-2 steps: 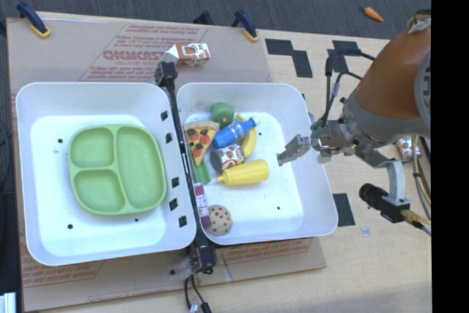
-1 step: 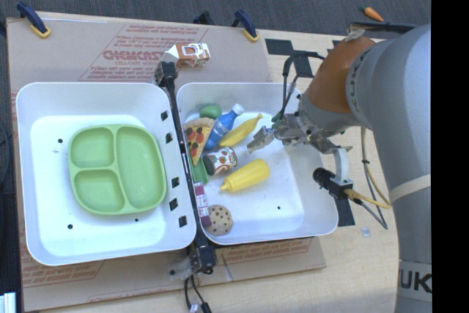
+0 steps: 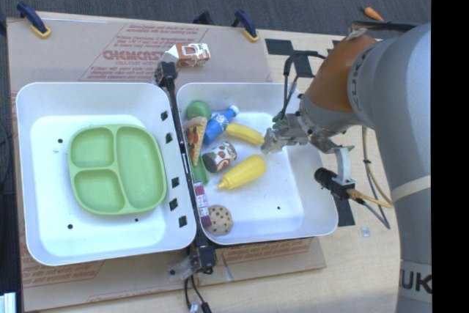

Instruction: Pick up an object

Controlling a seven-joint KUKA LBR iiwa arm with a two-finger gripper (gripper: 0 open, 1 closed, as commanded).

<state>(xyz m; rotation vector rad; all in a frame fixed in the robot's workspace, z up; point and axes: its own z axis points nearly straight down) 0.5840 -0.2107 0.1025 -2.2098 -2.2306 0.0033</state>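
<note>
A grey KUKA arm (image 3: 388, 84) with an orange band above the wrist reaches in from the right over a bench bearing two shallow white bins set side by side on brown cardboard (image 3: 132, 48). Its gripper (image 3: 272, 141) hangs low inside the right bin (image 3: 315, 209), toward that bin's right half, just beside the right end of a yellow banana (image 3: 244, 133); whether it is open or closed cannot be told from this angle, and no object is seen in its grasp. The items to be picked cluster in the left half of the right bin: a blue bottle (image 3: 218, 124) with a white cap lies tilted beside a green round object (image 3: 196, 111), a yellow squeeze bottle (image 3: 242, 171) lies on its side below the banana, and a small dark-and-white can (image 3: 220, 155) sits between them. A brown speckled ball (image 3: 219, 219) rests in the bin's near left corner, well apart from the gripper. The left bin (image 3: 29, 157) holds a light green divided plate (image 3: 117, 169) with three compartments. A small orange-and-white carton (image 3: 192, 53) lies on the cardboard behind the bins.
</note>
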